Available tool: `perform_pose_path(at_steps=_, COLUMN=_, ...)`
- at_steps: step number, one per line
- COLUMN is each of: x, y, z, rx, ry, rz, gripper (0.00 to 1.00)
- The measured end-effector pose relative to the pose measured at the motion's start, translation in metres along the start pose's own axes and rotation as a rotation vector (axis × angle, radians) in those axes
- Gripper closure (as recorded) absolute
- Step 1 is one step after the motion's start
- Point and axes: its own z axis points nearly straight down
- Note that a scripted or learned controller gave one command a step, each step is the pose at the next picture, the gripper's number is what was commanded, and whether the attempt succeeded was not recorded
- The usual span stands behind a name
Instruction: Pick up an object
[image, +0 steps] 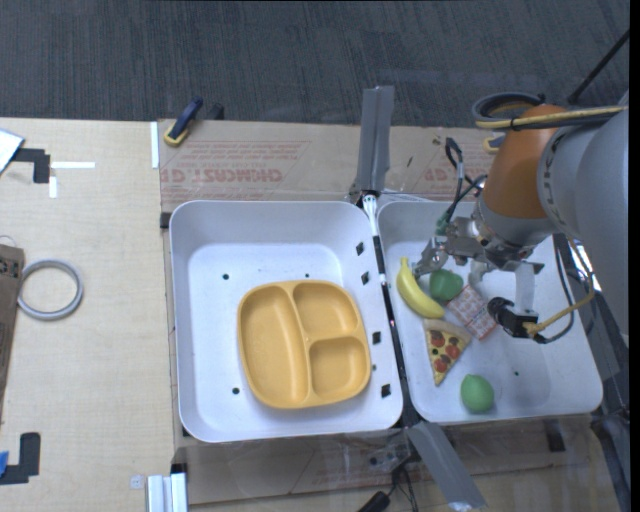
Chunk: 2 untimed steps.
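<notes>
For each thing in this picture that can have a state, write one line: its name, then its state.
Claw: low in the right bin, over the green item; open or shut, cannot tell.
Yellow plate: upright in the left bin, compartments bare.
Banana: lying flat, whole.
Green item: under the claw, partly hidden.
Pizza slice: flat, tip toward the front.
Lime: loose, apart from the rest.
Tape roll: flat on the bench.

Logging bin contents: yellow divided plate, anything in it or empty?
Empty. The yellow divided plate lies flat in the left bin, and all three compartments show bare yellow.
</notes>
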Motion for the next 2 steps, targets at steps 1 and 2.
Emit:
perform_pose_path(at_steps=1, x=-0.002, y=0.000, z=-0.009, rx=0.000, ry=-0.001, rz=0.004, gripper=1.00)
perform_pose_path(at_steps=2, x=0.035, y=0.040, z=-0.100, rx=-0.002, ry=0.000, rz=-0.117, gripper=1.00)
